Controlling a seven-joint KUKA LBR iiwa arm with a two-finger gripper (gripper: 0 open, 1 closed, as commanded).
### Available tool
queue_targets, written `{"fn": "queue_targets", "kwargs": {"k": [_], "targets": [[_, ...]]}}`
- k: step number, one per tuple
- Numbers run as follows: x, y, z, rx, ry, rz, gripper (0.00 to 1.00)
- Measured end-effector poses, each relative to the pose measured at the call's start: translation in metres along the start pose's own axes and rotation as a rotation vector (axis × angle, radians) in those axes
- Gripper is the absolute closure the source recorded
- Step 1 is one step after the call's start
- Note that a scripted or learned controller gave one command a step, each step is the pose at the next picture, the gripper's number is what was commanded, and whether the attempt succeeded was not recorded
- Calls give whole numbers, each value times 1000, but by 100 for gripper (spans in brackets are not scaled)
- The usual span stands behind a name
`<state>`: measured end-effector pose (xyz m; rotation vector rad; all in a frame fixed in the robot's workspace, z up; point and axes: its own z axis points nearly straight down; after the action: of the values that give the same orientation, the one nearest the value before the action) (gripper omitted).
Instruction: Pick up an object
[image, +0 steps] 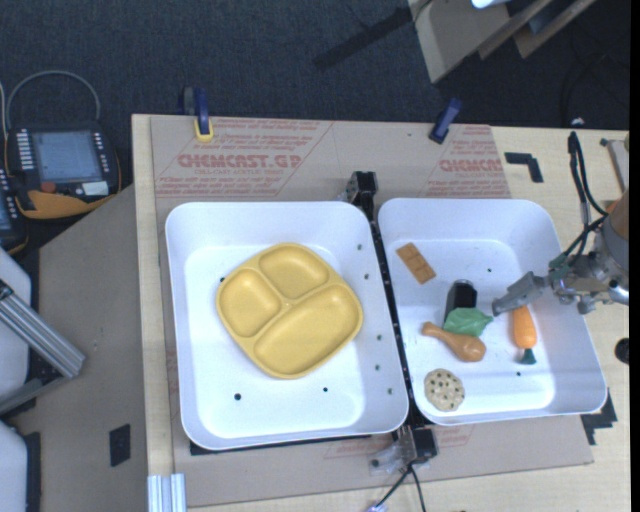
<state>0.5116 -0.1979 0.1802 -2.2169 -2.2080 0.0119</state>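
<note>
In the right bin (540, 395), the toy food pieces lie spread over the floor: an orange carrot (523, 329) with a green tip lies near the right wall, a tan drumstick (456, 341) lies toward the middle, and a green leafy piece (466, 321) rests against the drumstick's upper side. A small black block (460, 296) stands just above the green piece, touching or nearly touching it. A brown waffle-like bar (416, 263) lies apart in the upper left of this bin, and a speckled cookie (444, 389) sits near the front wall, below the drumstick. The gripper (520, 292) reaches in from the right edge, low over the bin, its grey tip just above the carrot's top end and to the right of the black block; whether its claw stands wide or narrow cannot be told from this angle, and nothing shows between its tips. The left bin (190, 330) holds a yellow divided plate (289, 309) with three compartments, lying flat near the middle. Both bins rest side by side on a cardboard-covered bench (300, 160).
</note>
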Motion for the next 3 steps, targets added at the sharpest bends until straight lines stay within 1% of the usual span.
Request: {"fn": "queue_targets", "kwargs": {"k": [1,2,3], "targets": [[1,3,-7,-14,-4,-4,0],[4,-1,55,-8,-1,-4,0],[5,-2,97,-9,-1,-4,0]]}}
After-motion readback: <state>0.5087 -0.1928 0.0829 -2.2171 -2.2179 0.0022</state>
